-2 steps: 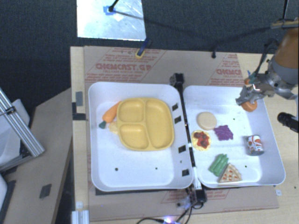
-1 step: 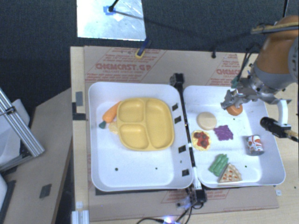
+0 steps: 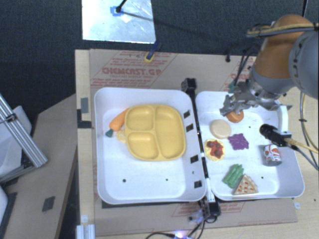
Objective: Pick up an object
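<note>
- Gripper (image 3: pixel 234 108) sits low in the right bin (image 3: pixel 291 183), fingers pinching an orange round thing (image 3: pixel 235 116).
- Cream disc (image 3: pixel 220 129) just below-left of it, purple grapes (image 3: pixel 239 141) a bit further below.
- Yellow divided plate (image 3: pixel 151 132) well off to its left.

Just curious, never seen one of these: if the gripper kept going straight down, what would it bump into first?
Probably the orange round piece right under the gripper in the right bin, though depth is hard to judge.

Grey arm (image 3: pixel 294 59) reaches leftward, its hand (image 3: pixel 233 107) pointing down.
</note>
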Tool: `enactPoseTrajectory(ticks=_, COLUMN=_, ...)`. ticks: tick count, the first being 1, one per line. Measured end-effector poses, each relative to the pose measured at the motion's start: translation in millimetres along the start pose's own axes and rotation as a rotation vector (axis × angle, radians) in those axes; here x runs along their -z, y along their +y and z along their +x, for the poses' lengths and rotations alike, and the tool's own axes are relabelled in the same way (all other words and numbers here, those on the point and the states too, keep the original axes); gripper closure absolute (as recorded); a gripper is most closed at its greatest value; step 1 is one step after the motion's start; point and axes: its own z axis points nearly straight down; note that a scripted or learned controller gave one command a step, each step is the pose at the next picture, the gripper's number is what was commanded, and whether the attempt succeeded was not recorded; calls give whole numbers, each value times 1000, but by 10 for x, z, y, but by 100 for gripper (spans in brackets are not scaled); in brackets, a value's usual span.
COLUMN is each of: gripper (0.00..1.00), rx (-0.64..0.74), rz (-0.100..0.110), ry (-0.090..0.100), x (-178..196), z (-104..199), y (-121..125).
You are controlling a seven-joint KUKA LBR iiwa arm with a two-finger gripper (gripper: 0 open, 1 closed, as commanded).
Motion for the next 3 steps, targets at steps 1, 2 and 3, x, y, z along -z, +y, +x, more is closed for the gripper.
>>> enactPoseTrajectory(ticks=1, gripper=100, rx=1, rz=2, ry=0, x=-69, z=558, y=-69)
enactPoseTrajectory(ticks=2, gripper=100, rx=0, rz=1, ry=0, x=67, z=1036, y=-259)
enactPoseTrajectory(ticks=3, gripper=100, rx=1, rz=2, ry=1, x=8, z=1642, y=-354)
